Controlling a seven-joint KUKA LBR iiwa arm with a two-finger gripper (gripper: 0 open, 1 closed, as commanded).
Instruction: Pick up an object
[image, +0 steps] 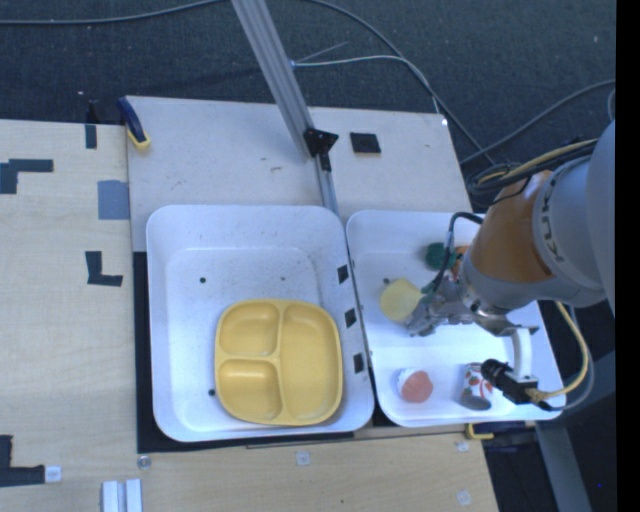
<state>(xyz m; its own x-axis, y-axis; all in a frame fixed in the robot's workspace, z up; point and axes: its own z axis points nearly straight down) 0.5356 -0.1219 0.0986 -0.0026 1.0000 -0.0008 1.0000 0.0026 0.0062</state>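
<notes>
Camera view: my tool sits low in the right bin, w/ the pale yellow ball touching or just beside it, toward the left bin. Can't tell if the tool's apart or together.

Pale yellow round object in right bin, beside tool.

The yellow divided tray looks like smooth, slightly glossy plastic. Both white bins seem matt plastic, and the bench has a pale wood-like surface.
</notes>
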